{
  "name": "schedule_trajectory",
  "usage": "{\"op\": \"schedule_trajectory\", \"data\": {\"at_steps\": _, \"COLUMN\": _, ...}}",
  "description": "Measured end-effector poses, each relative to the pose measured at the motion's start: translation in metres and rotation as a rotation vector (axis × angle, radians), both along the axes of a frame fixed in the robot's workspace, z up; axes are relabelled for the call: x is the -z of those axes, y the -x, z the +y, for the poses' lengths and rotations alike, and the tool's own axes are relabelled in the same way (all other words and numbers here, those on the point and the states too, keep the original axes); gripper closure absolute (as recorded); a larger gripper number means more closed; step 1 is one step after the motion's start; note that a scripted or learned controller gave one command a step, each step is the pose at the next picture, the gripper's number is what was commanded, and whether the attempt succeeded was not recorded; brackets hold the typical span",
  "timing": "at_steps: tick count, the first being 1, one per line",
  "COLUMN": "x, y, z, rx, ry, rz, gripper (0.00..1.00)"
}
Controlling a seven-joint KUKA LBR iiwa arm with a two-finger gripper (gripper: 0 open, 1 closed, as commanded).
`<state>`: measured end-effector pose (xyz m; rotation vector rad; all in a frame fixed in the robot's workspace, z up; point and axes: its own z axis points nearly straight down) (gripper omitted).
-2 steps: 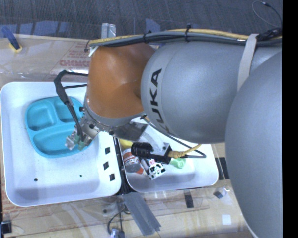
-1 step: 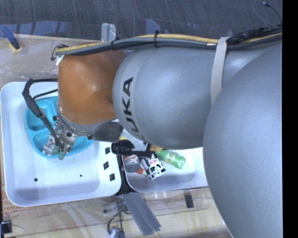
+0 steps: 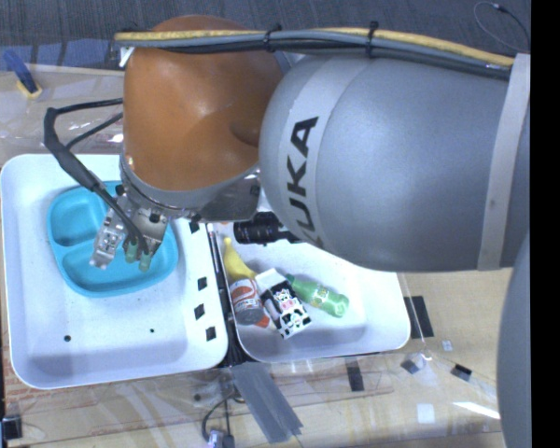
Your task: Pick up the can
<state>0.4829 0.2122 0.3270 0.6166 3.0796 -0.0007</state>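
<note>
The right bin is half hidden by the arm; the end effector hovers, its spread unclear.

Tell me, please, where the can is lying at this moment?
The can lies in the right-hand bin, against its left wall, between the yellow bottle and the black-and-white box.

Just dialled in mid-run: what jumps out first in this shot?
The huge grey KUKA arm with its orange band covers the upper middle and right of the view. Its gripper hangs over a blue divided dish in the left bin. The can lies in the right bin, crowded by a yellow item, a green bottle and a black-and-white box.
</note>
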Motion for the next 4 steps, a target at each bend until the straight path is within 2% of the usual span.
{"op": "schedule_trajectory", "data": {"at_steps": 1, "x": 0.056, "y": -0.029, "z": 0.007, "rx": 0.075, "ry": 0.001, "rz": 0.002, "gripper": 1.0}}
{"op": "schedule_trajectory", "data": {"at_steps": 2, "x": 0.046, "y": -0.029, "z": 0.008, "rx": 0.07, "ry": 0.002, "rz": 0.002, "gripper": 1.0}}
{"op": "schedule_trajectory", "data": {"at_steps": 3, "x": -0.095, "y": -0.062, "z": -0.008, "rx": 0.058, "ry": -0.001, "rz": -0.002, "gripper": 1.0}}
{"op": "schedule_trajectory", "data": {"at_steps": 4, "x": 0.018, "y": -0.042, "z": 0.006, "rx": 0.126, "ry": 0.001, "rz": 0.002, "gripper": 1.0}}
